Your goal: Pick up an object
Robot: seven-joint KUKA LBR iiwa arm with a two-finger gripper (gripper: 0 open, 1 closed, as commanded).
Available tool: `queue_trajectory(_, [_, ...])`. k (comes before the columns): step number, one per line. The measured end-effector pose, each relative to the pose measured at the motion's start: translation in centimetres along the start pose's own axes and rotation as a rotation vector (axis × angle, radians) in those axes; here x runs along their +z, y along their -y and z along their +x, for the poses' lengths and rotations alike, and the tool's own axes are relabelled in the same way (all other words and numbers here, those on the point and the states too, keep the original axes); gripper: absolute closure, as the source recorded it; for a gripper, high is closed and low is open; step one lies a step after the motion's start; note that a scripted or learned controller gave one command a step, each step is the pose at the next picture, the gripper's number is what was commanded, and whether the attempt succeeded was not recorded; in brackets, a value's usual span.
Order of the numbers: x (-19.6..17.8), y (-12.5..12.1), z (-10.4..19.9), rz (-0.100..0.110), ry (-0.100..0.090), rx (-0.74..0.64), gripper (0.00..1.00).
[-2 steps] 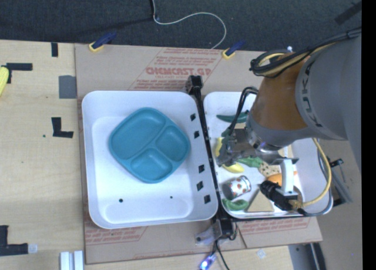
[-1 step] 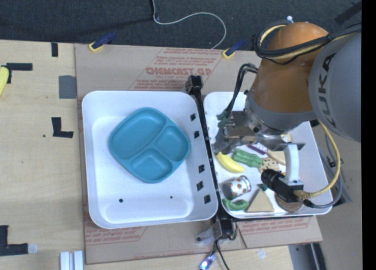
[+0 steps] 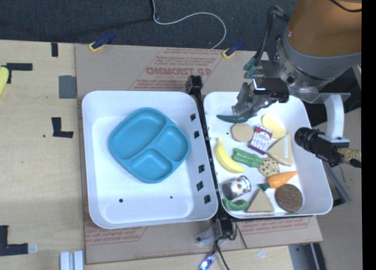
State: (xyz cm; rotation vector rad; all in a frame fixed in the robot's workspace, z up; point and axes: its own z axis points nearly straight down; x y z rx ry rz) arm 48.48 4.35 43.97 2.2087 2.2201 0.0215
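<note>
My gripper (image 3: 244, 109) hangs over the upper left part of the right bin (image 3: 313, 166), reaching down from the grey and orange arm. Just below and left of it lies a dark teal curved piece (image 3: 225, 118), touching or very near the gripper tip; I cannot tell whether it is gripped. The bin holds several toy foods: a beige round piece (image 3: 240, 132), a yellow banana (image 3: 224, 156), a purple packet (image 3: 260, 139), a green pod (image 3: 247, 158), an orange carrot (image 3: 281, 178) and a brown disc (image 3: 289, 197).
A blue divided plate (image 3: 150, 144) lies in the left bin (image 3: 100, 122). A small can (image 3: 237, 188) and a tan wedge (image 3: 261, 203) sit near the right bin's front edge. A black fitting (image 3: 317, 141) juts in at the right rim.
</note>
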Motion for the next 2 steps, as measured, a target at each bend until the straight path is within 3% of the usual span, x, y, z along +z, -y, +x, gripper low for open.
queue_trajectory(1, [2.9, 0.2, -4.3, 0.018, 0.004, 0.007, 1.0])
queue_trajectory(2, [-2.7, 0.0, 1.9, 0.013, 0.002, -0.001, 1.0])
